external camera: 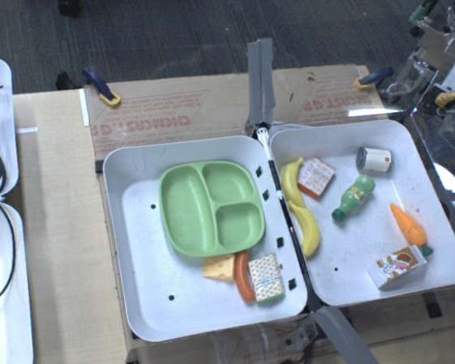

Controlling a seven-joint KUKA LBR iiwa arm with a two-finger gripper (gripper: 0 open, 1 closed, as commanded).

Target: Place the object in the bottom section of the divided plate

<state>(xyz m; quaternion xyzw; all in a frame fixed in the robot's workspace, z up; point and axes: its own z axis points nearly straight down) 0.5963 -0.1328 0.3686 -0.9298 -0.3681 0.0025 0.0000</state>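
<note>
We see a pale green divided plate (211,207) of smooth, matt plastic in the left of two shallow white plastic bins (138,252), whose walls carry a soft sheen. The yellow toy banana (300,209), orange carrot (408,225) and green bottle (353,198) look like glossy moulded plastic. The small printed cartons (266,279) look like paper. The bench top (62,237) is pale matt wood, with brown cardboard (178,109) behind.

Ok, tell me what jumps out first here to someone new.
The green divided plate in the left bin stands out, with cheese, a sausage and a small carton just below it. In the right bin, two bananas lie along the left wall, and a carrot sits near the right side.
</note>
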